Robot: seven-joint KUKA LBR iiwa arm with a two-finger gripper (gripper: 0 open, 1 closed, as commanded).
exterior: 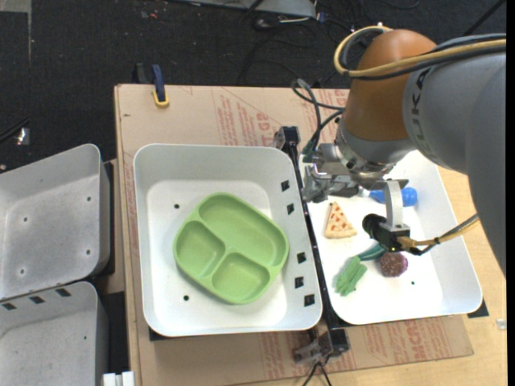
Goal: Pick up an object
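Camera view, looking down at a slant.

- Arm (451, 95) reaches in from the right and hangs over the back half of the right bin (438, 292). Gripper (328, 185) sits low at that bin's inner wall, close to the seam between the two bins. Whether it is released or clenched cannot be told; the wrist covers it. Nothing is seen held.
- Likely target: pizza slice (339, 221), lying flat just in front of the gripper and apart from it. It is the nearest loose thing, which would explain the arm's station there.
- Others in the right bin: blue piece (405, 195) near the back, partly under the wrist; leaf toy (350, 276) toward the front; dark ball (393, 263) beside it, near but seemingly not touching.
- Left bin (157, 300) carries one green plate (232, 248), flat, roughly central, turned askew to the walls.

Edges and room:
- The slice lies near the inner wall, so a descent there has little margin on that side, with open floor on its other side.
- Front right corner of the right bin is bare floor.
- Judgement: approach stage, no grasp made yet.
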